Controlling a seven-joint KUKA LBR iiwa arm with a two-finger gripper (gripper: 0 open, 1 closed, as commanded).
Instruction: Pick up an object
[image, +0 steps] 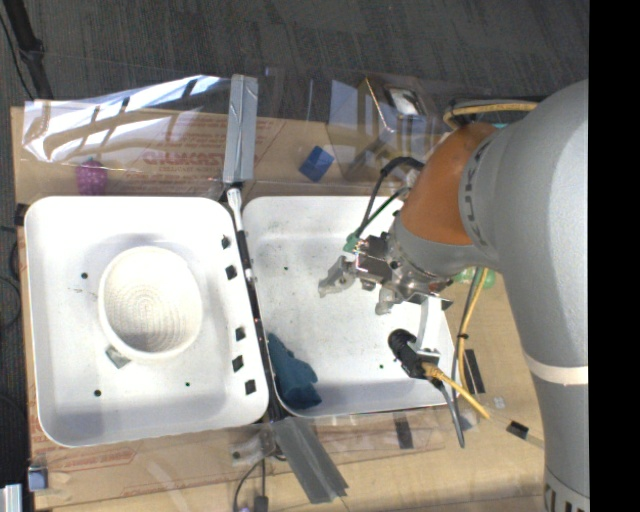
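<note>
Lying in the right shallow white bin (300, 225), a crumpled dark blue cloth (290, 375) sits against the lower left corner, long axis running toward the near rim. The jaws (355, 285) hang apart over mid-bin, pinching nothing. A round white bowl (150, 300) occupies the left white bin (60, 400); a small blue block (317, 163) rests on the table (150, 150) behind.

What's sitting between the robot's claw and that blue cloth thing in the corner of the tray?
Nothing: in the camera view, only bare, speckled white floor of the right bin separates the gripper from the blue cloth.
</note>
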